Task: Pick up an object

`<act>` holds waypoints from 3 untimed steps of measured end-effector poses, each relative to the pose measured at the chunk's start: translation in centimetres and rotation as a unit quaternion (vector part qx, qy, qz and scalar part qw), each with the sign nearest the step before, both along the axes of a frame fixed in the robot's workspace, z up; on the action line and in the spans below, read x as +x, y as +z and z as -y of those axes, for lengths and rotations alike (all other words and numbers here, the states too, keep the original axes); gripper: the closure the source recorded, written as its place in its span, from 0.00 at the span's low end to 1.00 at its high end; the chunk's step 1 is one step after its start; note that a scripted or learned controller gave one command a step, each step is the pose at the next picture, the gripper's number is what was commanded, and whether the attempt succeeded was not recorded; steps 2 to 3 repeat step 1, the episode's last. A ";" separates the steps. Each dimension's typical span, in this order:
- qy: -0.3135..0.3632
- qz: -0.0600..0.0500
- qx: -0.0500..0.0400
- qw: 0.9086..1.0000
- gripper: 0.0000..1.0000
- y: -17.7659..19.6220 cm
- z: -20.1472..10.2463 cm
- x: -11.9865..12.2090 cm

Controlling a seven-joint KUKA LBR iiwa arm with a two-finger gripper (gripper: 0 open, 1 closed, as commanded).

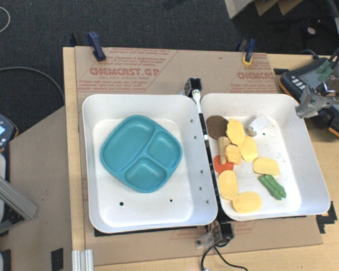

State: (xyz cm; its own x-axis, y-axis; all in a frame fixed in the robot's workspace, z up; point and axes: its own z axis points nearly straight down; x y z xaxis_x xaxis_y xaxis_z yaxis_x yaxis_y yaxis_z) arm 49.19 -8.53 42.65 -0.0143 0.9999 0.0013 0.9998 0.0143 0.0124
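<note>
The cardboard-topped bench (pixel 158 66) is carrying two shallow white plastic bins side by side. The left bin (pixel 96 208) is holding a teal three-compartment plastic plate (pixel 141 153), lying flat near its middle. The right bin (pixel 305 151) is holding a cluster of small toy foods toward its left half: a brown round piece (pixel 216 126) at the top, several yellow chip-like pieces (pixel 235 132) running down to a yellow oval (pixel 248 202) near the front wall, a green pod-shaped piece (pixel 272 186) just right of them, a red piece (pixel 221 165) partly buried under yellow ones, and a small grey-white block (pixel 260 124) at the upper right of the heap.

The grey end effector (pixel 312 103) is hanging over the right bin's upper right rim, well apart from the heap; whether its fingers are spread or pressed together cannot be told at this angle.

The foods are probably light, stiff, smooth plastic, likely slippery. The green pod is lying apart from its neighbours, so pinching across its narrow middle looks safest. The flat yellow pieces are offering little height to grip.
</note>
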 end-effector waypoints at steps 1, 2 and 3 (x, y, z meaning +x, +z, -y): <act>-0.014 -0.011 -0.001 1.000 1.00 -12.7 14.2 -1.6; -0.014 -0.011 -0.001 1.000 1.00 -12.7 14.2 -1.6; -0.014 -0.011 -0.001 1.000 1.00 -12.7 14.2 -1.6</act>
